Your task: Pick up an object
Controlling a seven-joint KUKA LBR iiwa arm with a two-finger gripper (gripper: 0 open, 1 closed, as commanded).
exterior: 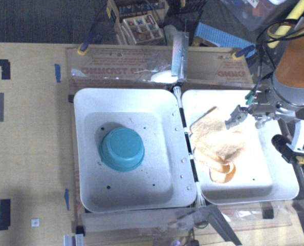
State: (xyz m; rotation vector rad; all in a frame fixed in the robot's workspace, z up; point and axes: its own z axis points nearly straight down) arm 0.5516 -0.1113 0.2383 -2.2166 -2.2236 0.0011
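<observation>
- Hand over the right bin, above the cloth; its grip state cannot be told.
- Descend squarely onto a raised fold.

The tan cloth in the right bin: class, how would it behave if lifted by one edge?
The cloth lies crumpled and folded, so it would probably droop rather than hold shape. It looks thin, so likely light. A pinch might slip off.
</observation>
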